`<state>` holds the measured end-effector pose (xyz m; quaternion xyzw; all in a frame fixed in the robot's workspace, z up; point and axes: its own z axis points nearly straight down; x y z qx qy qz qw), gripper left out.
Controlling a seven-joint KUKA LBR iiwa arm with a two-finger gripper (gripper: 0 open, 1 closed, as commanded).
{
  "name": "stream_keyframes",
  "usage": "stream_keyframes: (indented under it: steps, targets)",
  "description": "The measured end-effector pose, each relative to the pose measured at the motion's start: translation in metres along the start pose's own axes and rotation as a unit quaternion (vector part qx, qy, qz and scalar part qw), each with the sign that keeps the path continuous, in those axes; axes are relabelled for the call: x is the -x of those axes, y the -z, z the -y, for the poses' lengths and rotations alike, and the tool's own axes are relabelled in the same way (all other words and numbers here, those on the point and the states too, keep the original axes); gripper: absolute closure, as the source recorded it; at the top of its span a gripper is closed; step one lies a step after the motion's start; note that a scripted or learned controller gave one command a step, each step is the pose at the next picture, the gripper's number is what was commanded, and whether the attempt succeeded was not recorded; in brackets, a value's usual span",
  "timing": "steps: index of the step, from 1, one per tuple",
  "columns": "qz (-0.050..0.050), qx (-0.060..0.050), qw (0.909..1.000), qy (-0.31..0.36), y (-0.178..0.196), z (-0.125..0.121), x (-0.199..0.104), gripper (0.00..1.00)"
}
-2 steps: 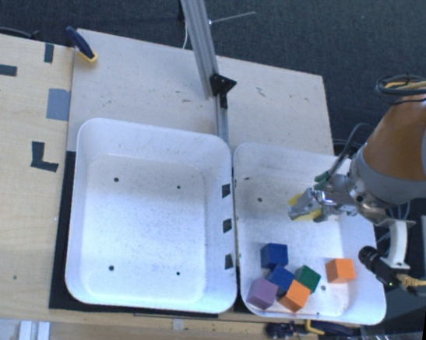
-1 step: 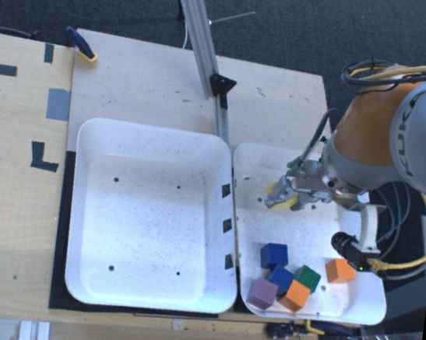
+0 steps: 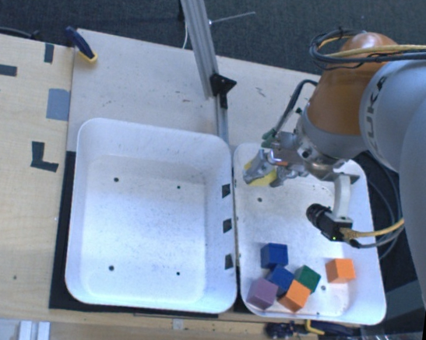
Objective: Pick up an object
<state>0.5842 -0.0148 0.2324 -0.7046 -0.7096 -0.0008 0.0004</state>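
Observation:
My gripper point(image 3: 264, 169) hangs over the upper left part of the right bin point(image 3: 359, 304), close to the divider between the bins. A small yellow object point(image 3: 264, 178) sits between its fingers, lifted off the bin floor. Near the front of the same bin lies a cluster of blocks: a blue one point(image 3: 273, 255), a second blue one point(image 3: 281, 278), a green one point(image 3: 308, 278), an orange one point(image 3: 296, 295) and a purple one point(image 3: 262, 293). Another orange block point(image 3: 340, 269) lies apart to the right.
The left bin point(image 3: 85, 187) stands beside the right one. A slanted metal pole point(image 3: 203, 42) runs down to the bins' shared back corner. A blue and yellow tool point(image 3: 81, 45) lies on the bench at the back left.

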Motion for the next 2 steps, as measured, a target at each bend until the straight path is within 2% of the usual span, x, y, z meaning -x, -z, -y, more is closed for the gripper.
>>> stream_keyframes:
  steps: [2]
  targets:
    - [0.0,-0.001,1.0,-0.001,-0.016,-0.057,-0.088,1.0]
